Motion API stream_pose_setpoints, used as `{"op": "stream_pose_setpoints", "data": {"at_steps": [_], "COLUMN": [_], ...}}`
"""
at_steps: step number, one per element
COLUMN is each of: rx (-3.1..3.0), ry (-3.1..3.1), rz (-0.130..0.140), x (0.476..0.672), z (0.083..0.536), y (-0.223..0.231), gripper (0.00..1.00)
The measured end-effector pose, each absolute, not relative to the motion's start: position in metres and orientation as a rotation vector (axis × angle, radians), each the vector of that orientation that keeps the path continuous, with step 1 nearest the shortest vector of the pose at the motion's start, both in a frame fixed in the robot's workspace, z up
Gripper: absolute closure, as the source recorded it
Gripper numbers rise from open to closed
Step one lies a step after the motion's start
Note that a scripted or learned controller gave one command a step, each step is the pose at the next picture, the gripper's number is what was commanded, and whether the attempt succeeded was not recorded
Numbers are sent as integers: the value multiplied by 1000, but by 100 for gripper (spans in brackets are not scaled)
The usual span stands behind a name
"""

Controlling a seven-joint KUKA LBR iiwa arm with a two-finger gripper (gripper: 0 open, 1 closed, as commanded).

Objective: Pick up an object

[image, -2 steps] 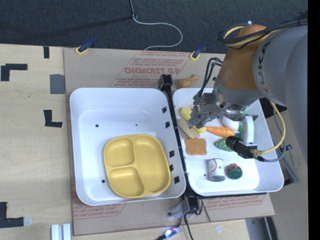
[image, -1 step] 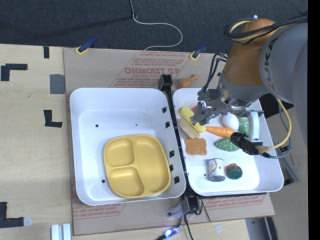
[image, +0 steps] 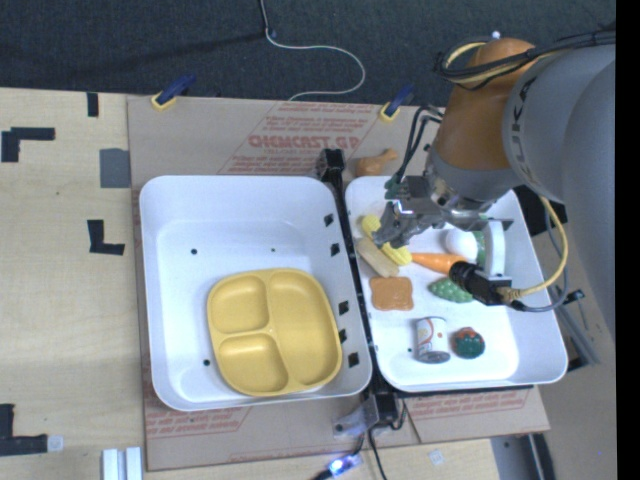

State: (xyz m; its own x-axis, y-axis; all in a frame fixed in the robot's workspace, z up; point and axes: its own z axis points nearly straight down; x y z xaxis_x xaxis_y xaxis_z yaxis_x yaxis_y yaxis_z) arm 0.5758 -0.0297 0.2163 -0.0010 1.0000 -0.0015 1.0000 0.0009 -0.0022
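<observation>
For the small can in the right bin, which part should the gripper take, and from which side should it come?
Take the small can across its round body, near the middle, coming straight down from above. It appears to lie on its side on the floor of the right bin, so its curved sides are free. The green object sits close on its right, so closing the fingers along the near-far direction looks safer.

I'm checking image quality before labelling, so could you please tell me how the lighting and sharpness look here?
Camera view: even, soft light; faint shadows inside the left bin beside the yellow plate; no harsh glare on the white plastic; small toys around the pincer in the right bin look slightly soft.
</observation>
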Motion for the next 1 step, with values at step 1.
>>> {"op": "stream_pose_setpoints", "data": {"at_steps": [1], "rx": [-2220], "ry": [-2221], "rz": [1], "x": [562], "z": [232], "y": [-27], "gripper": [100]}}
